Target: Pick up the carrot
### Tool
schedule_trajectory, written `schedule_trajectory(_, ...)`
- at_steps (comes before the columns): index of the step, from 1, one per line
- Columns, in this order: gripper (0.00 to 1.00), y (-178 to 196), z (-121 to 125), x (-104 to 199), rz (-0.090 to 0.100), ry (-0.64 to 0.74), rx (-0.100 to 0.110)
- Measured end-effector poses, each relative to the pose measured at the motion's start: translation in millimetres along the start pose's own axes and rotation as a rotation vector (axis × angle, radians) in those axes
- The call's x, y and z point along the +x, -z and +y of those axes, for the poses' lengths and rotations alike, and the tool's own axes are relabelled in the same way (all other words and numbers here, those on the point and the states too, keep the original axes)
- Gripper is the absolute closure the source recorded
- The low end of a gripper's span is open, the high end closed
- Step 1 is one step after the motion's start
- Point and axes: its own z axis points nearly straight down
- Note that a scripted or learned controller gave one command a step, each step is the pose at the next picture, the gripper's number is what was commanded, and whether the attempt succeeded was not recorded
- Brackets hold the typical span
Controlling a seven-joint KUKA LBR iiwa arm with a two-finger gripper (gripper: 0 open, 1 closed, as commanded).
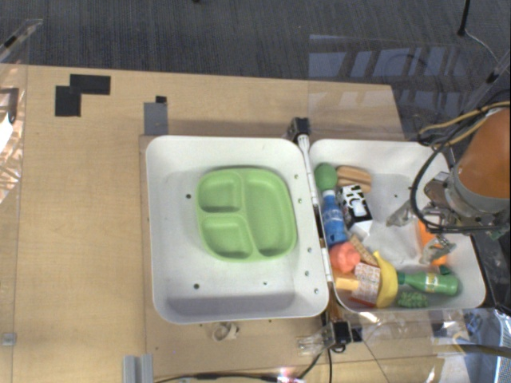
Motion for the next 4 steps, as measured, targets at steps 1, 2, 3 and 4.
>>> schedule_trajectory(1, 0.0, -13.6, 7.4, 11.4, 0.006, 0.237, -0.01)
schedule_trajectory(2, 1.0, 1.2, 4.6, 6.3, -0.003, 0.238, 0.001)
schedule_trajectory(3, 0.0, 0.5, 4.9, 6.6, -0.002, 0.238, 0.0)
schedule_trajectory(4, 1.0, 13.7, 3.1, 1.8, -0.011, 0.238, 0.009)
